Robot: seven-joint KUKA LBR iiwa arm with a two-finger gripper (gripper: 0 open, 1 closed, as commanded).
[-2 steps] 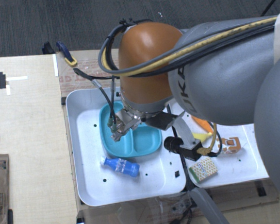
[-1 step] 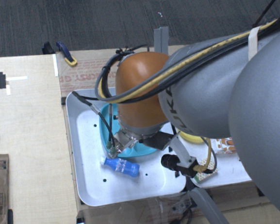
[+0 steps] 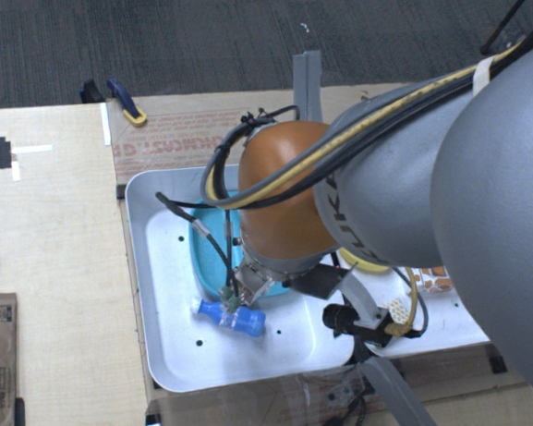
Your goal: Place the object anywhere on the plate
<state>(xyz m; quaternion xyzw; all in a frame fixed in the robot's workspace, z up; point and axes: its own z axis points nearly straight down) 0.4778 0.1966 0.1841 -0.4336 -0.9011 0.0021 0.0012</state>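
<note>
The gripper (image 3: 239, 291) hangs over the white bin (image 3: 162, 291), its finger state indeterminate (arm occludes it). The blue object (image 3: 231, 317) lies on the bin floor at the gripper's 7 o'clock, just beside the blue plate (image 3: 210, 249).

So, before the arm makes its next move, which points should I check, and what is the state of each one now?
1. Blue object location: lies on the white bin floor, just outside the plate's lower edge. Not ok.
2. Turquoise plate reachable: partly visible, the rest under the arm's orange band. Cannot tell.
3. Gripper position: directly above the blue object. Ok.
4. Grasp on the object: contact is hidden by the wrist. Cannot tell.
5. Cables near the wrist: looped above the plate, not snagged on anything visible. Ok.
</note>
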